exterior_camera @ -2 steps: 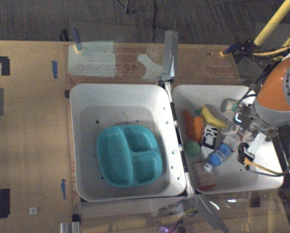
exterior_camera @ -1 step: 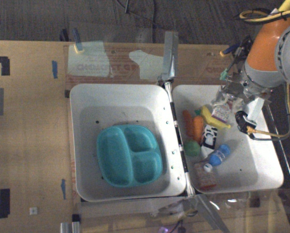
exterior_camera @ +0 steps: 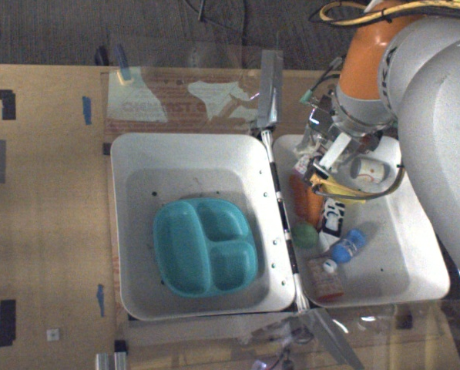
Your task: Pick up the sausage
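Note:
The sausage (exterior_camera: 301, 197), an orange-red elongated piece, lies along the left wall of the right bin (exterior_camera: 422, 276), pointing roughly up and down in the camera view. My gripper (exterior_camera: 320, 154) hangs low over the upper left part of that bin. It is just above and slightly right of the sausage's upper end. Wrist parts and cables hide its tip, and nothing can be seen held in it. The arm's orange band (exterior_camera: 366, 60) sits above it.
Crowded around the sausage are a yellow item (exterior_camera: 339, 189), a white cup (exterior_camera: 367, 171), a black-and-white item (exterior_camera: 332, 216), a green piece (exterior_camera: 305, 235), a blue bottle (exterior_camera: 346, 247) and a reddish-brown block (exterior_camera: 327, 278). The left bin (exterior_camera: 137, 168) holds a teal divided plate (exterior_camera: 205, 247).

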